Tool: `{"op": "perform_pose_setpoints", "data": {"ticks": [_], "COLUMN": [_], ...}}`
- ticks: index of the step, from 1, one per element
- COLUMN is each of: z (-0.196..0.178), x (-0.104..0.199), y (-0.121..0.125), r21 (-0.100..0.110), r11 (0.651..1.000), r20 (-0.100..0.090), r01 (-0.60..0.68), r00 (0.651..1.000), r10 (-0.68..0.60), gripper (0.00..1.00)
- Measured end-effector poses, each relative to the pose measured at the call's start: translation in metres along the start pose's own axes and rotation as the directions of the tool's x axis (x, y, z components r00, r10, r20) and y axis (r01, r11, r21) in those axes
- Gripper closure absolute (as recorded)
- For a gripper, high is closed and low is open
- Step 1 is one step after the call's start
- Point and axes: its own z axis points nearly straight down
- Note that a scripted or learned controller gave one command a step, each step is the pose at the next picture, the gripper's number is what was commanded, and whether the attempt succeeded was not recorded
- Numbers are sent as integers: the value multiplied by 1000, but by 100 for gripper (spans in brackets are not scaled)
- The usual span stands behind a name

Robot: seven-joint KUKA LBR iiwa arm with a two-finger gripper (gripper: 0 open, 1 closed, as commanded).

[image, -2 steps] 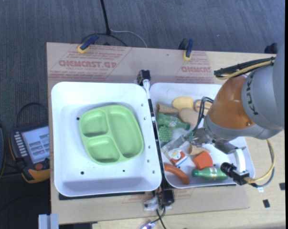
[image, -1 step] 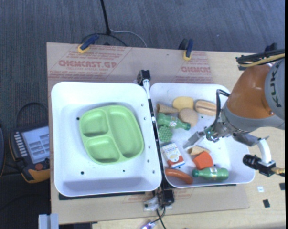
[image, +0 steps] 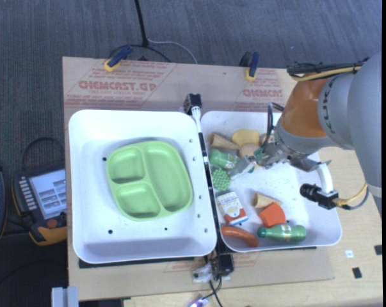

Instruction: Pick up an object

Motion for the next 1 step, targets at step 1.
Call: {"op": "perform_pose_setpoints", "data": {"ticks": [1], "z": [-2], "x": [5], "y": [57], "r21": [6], "r11": [1000], "r20": [-2], "r01": [-9], "r00": [1000], "r10": [9], "gripper": [0]}}
